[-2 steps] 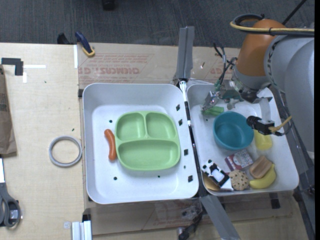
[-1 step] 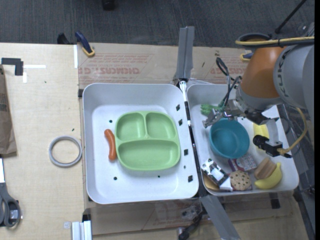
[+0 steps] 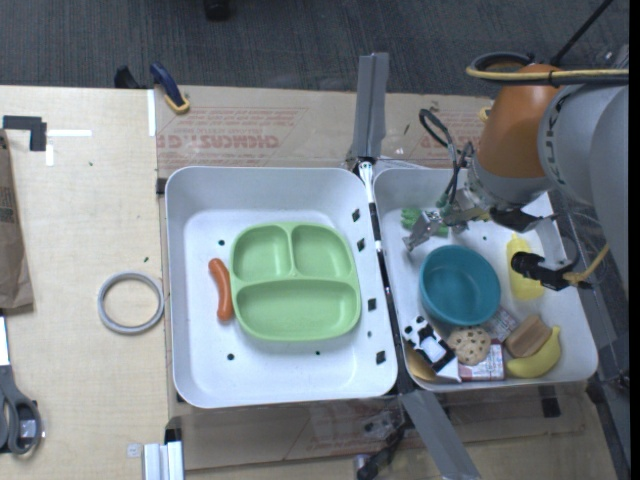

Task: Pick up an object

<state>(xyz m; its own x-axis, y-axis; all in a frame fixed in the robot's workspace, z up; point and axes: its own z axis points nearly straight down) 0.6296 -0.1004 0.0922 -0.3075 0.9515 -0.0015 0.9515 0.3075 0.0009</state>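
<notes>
My gripper [image 3: 428, 228] hangs low in the back left part of the right bin [image 3: 575, 373], just above the rim of a blue bowl [image 3: 460, 286]. A small green object [image 3: 410, 215] lies right beside it, touching or nearly so. I see nothing held in the gripper. In front of the bowl lie a round cookie [image 3: 468, 345], a black-and-white item [image 3: 430, 344], a red-and-white packet [image 3: 487, 369], a brown piece [image 3: 527, 335] and a banana [image 3: 537, 360]. A yellow object [image 3: 524, 273] lies to the bowl's right.
The left bin [image 3: 190, 268] holds a green divided plate [image 3: 296, 281] with an orange sausage-shaped toy [image 3: 221, 289] beside it. On the bench to the left lie a tape ring [image 3: 130, 301], scissors [image 3: 17, 423] and a blue clamp [image 3: 170, 87]. The arm's bulk covers the right bin's far right.
</notes>
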